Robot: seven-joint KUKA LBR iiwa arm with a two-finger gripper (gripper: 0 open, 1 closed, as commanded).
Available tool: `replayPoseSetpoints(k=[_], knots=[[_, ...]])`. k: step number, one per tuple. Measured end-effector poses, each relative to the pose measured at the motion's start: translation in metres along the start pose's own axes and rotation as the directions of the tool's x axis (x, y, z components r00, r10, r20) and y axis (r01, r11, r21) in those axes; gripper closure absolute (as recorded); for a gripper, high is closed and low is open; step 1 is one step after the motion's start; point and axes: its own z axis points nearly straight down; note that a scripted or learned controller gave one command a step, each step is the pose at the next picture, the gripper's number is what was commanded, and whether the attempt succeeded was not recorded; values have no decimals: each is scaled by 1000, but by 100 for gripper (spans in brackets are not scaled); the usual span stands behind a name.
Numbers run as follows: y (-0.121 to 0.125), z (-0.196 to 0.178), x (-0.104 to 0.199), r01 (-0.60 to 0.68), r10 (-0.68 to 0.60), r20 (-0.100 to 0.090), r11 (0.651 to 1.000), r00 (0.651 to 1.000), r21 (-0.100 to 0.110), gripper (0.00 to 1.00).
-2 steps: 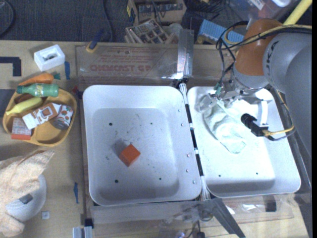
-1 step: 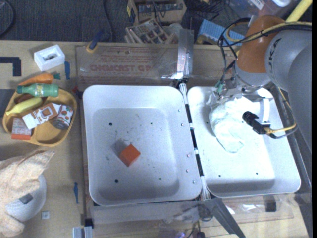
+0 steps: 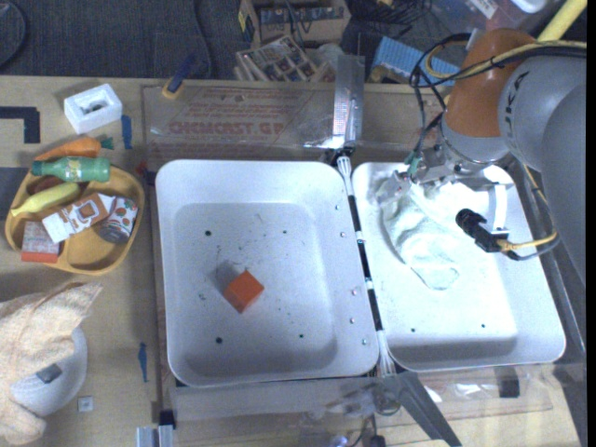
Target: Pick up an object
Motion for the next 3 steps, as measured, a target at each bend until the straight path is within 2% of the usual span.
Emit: replayPoseSetpoints(k=[1, 2, 3], knots=[[-39, -118, 22, 28, -28, -9, 1000, 1000, 6, 0], [-27, 15, 7, 65, -65, -9, 998, 998, 5, 0], [-4, 24, 1, 110, -110, -11, 994, 994, 12, 0]])
